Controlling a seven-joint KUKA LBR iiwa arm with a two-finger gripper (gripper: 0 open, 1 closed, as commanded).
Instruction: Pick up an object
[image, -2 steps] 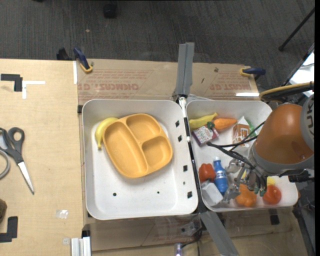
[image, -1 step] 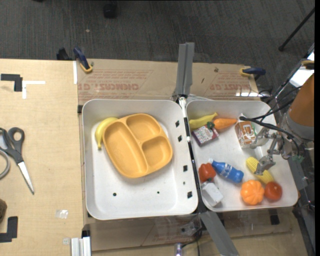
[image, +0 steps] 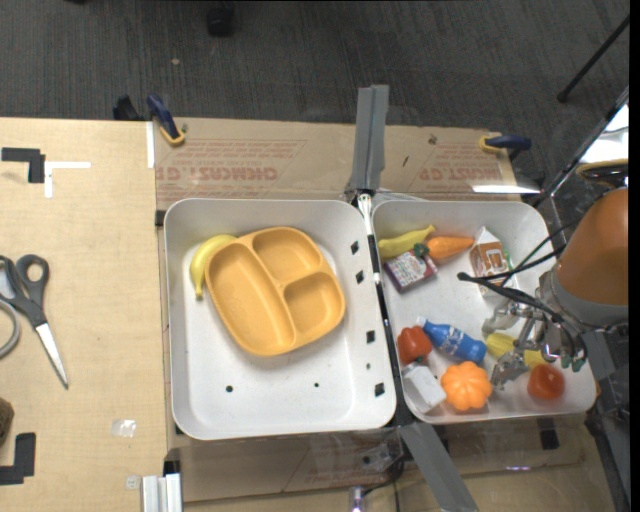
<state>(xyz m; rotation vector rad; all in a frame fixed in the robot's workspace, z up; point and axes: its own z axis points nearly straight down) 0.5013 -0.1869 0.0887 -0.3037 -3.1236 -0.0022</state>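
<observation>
Ridged orange pumpkin (image: 467, 386) (glossy plastic) beside end effector (image: 517, 352).

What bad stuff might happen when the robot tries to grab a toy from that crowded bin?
1. The claw hangs over toys packed close: the orange pumpkin, red tomato and blue bottle. It might bump one or pinch two together.
2. The tomato and pumpkin are round, so they may slip out.
3. The tomato sits near the right bin's wall, which could block a finger.
</observation>
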